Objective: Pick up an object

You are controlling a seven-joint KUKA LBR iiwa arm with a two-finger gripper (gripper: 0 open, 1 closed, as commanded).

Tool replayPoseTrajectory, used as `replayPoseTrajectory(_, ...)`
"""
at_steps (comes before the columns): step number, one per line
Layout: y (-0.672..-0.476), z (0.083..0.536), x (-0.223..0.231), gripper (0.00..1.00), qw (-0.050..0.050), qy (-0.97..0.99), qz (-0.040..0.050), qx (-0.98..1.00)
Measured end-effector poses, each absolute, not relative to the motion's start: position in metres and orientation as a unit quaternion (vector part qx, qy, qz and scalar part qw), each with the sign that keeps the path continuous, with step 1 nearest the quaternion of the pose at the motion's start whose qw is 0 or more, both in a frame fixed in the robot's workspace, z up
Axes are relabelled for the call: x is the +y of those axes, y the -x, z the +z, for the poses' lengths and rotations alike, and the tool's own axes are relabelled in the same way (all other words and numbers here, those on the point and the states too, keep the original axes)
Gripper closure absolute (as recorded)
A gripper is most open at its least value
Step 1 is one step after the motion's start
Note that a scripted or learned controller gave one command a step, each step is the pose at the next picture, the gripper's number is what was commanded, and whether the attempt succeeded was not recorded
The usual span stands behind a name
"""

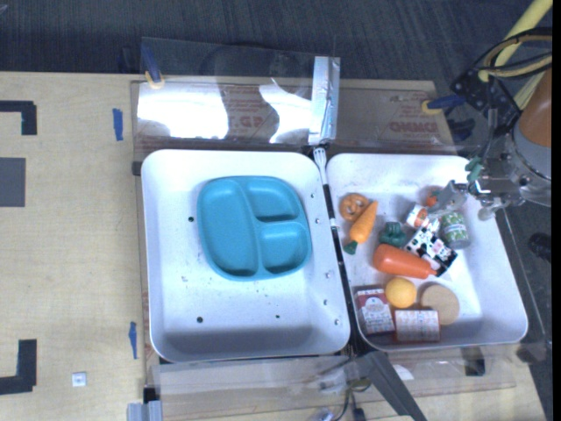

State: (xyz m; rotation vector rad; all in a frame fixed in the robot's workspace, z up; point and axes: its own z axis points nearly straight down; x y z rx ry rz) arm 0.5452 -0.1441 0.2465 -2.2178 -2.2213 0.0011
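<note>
The right bin (pixel 504 261) holds several toy foods. A long orange carrot (pixel 403 261) lies in its middle, with a smaller carrot (pixel 363 222) and a small orange pumpkin (pixel 353 205) to its upper left. A black-and-white spotted piece (pixel 434 248), a greenish can (pixel 454 228) and a red-and-white piece (pixel 419 216) are bunched at the right. A yellow lemon (pixel 401 292), a tan round biscuit (pixel 439 301) and two labelled cans (pixel 375 310) sit at the front. My gripper (pixel 451 196) hangs over the bin's upper right, just above the greenish can, with nothing seen held.
The left bin (pixel 166 261) bears a blue divided plate (pixel 254 226). A clear plastic wall (pixel 228 103) and a metal upright (pixel 323 99) stand behind the bins. Cables (pixel 500 55) and the arm (pixel 535 139) crowd the upper right.
</note>
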Motion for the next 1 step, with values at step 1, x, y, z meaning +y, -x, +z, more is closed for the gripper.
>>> replayPoseTrajectory(1, -0.4783, 0.1719, -0.163, 0.0, 0.003, 0.791, 0.0014, -0.612)
